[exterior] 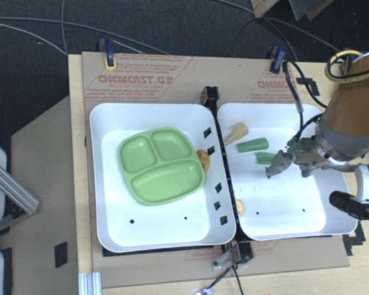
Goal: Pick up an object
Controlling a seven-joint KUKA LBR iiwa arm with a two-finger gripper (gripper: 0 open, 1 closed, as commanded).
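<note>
The nearest candidates for picking are two green pieces in the right bin [283,223]: a rounded green block [253,145] lying flat toward the bin's far left part, and a smaller, darker green piece [265,158] just beside it on the near side. The gripper [277,166] sits low right next to that smaller piece, which looks like the reason the arm [350,112] leans in from the right at this angle. I cannot tell from here whether the claw is spread or pressed together, and nothing shows clearly between its tips, so I would not call anything held.

A tan wedge-shaped piece [236,132] rests near the divider, a little beyond the green block. A small yellow bit [239,208] lies at the right bin's near left edge.

Across the divider, the left bin [111,214] carries a green sectioned plate [162,165], lying flat, with an orange-brown object [203,160] touching its right rim.
</note>
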